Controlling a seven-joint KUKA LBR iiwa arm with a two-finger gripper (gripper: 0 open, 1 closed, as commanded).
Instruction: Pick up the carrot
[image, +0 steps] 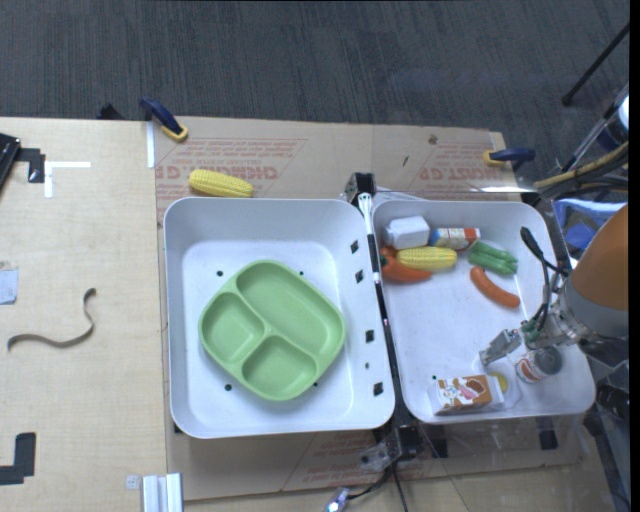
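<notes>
The carrot looks like the orange tapered piece lying aslant in the right bin, below a green vegetable. A second orange-red piece lies at the bin's left wall, partly hidden under a yellow corn cob, and I cannot rule out that this one is the carrot. My gripper hangs low over the bin's right front part, a short way below the tapered piece and apart from it. Nothing is seen held in it.
A white block and a small bottle lie at the right bin's back. A juice carton and a small round cup sit near the gripper. The left bin holds a green divided plate. Another corn cob lies behind it.
</notes>
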